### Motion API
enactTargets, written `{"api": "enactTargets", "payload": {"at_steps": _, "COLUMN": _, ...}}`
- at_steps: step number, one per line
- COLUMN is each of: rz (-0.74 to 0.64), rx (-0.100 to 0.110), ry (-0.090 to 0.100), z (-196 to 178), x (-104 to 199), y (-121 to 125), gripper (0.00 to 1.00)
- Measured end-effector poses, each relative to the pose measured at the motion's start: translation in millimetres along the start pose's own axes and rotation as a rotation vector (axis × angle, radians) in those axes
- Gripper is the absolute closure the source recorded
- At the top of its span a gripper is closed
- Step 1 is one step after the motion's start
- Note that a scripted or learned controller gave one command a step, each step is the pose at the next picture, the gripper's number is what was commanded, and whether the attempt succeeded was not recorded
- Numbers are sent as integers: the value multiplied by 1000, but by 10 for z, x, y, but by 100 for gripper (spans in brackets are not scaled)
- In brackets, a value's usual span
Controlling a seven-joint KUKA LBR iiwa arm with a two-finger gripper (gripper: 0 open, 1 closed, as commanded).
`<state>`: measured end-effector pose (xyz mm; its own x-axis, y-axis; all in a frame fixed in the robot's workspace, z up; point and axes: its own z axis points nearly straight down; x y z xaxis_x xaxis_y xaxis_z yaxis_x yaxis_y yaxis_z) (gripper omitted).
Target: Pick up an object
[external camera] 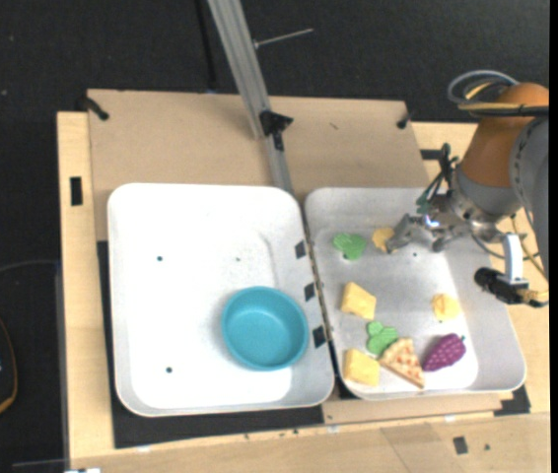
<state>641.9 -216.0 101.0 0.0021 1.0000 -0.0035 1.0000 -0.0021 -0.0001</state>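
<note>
My gripper [419, 238] hangs low over the far part of the right bin [496, 363], and it looks open with nothing between the fingers. A small yellow piece [383, 237] lies just left of its left finger, touching or nearly so. A green leafy toy [350, 246] sits further left. Nearer the front lie a yellow cheese wedge [359, 301], a small yellow piece [445, 306], a green piece [382, 337], a yellow block [361, 368], a pizza slice [403, 363] and purple grapes [444, 352].
The left bin [161, 235] holds a blue bowl [264, 327] near its front right corner. A grey pole [244, 67] slants up from between the bins at the back. The arm's orange band [491, 151] stands at the right edge.
</note>
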Motion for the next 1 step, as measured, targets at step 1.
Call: {"api": "enactTargets", "payload": {"at_steps": 1, "rz": -1, "rx": -5, "ry": -2, "z": -127, "x": -10, "y": 12, "gripper": 100}}
